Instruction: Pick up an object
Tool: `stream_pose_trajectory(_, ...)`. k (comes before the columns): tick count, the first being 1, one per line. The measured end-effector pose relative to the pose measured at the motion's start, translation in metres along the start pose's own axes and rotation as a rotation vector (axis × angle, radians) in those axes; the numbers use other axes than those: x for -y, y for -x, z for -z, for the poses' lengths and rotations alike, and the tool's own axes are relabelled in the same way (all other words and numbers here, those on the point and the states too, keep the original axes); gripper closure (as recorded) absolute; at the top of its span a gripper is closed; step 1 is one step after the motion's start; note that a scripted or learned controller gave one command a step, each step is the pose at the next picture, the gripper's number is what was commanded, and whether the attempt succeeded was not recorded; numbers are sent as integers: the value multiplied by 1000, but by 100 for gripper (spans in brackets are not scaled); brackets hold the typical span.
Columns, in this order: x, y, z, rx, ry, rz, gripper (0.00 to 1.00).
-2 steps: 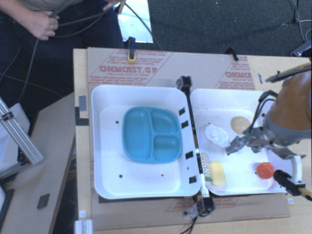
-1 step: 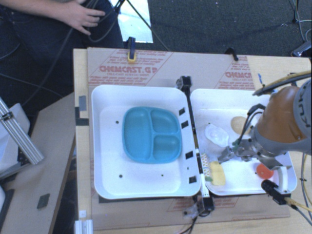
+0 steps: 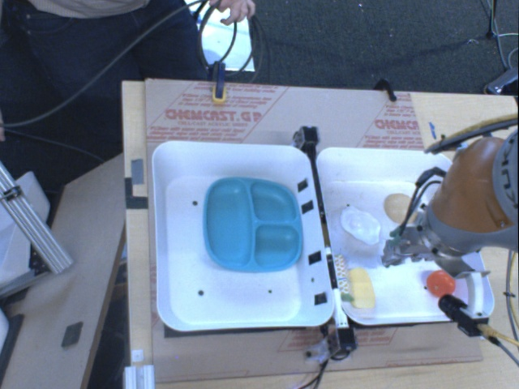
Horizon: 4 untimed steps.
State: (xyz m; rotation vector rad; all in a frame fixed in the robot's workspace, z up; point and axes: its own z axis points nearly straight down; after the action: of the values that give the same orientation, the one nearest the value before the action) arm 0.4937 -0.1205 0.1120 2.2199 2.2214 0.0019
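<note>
The right bin [image 3: 381, 162] holds several small objects: a clear crumpled plastic piece [image 3: 361, 224], a tan rounded object [image 3: 396, 207], a yellow block [image 3: 361, 288] near the front left corner and a red-orange ball [image 3: 440, 282] at the front right. My gripper [image 3: 395, 254] hangs low over the middle of this bin, just right of the clear plastic piece and left of the red ball. The orange band of the arm [image 3: 478, 193] covers the bin's right part. Nothing shows between the fingers.
The left bin [image 3: 174, 217] holds a blue divided plate [image 3: 251, 223]. A black divider with clips [image 3: 315, 209] runs between the bins. A person stands at the back left holding a cable [image 3: 231, 23]. A metal rail [image 3: 32, 225] lies off the bench's left.
</note>
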Motion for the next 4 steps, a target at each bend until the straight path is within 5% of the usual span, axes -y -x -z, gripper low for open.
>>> stream_pose_trajectory(2, -12, -2, 96, 2, 6, 3, 100)
stream_pose_trajectory(4, -18, -105, 117, -1, 2, 9, 100)
